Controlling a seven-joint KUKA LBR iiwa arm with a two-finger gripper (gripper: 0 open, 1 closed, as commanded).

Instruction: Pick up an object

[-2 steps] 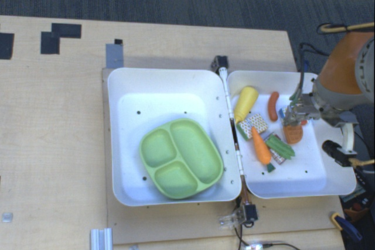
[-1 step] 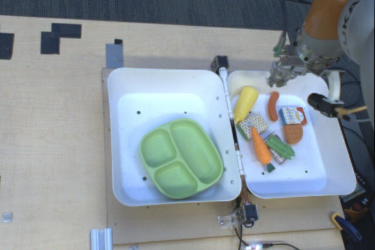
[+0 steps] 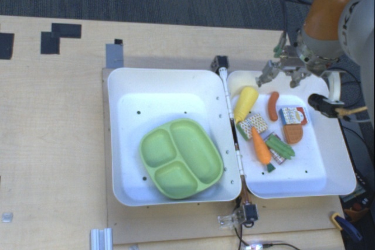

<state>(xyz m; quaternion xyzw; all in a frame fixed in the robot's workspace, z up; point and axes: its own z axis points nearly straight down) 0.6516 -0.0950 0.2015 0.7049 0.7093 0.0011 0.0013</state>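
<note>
My pincer (image 3: pixel 283 72) hung open and empty over the right bin's (image 3: pixel 334 178) far edge, pre-grasp. Nearest pick, I judged: the sausage (image 3: pixel 273 106), just below; next move needed a short descent, fingers straddling it.

green tray (image 3: pixel 181 157) L bin, toys R bin (image 3: pixel 304 175)

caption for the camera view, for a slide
Open gripper poised over the right bin of toy food; green divided plate in the left bin.
</note>
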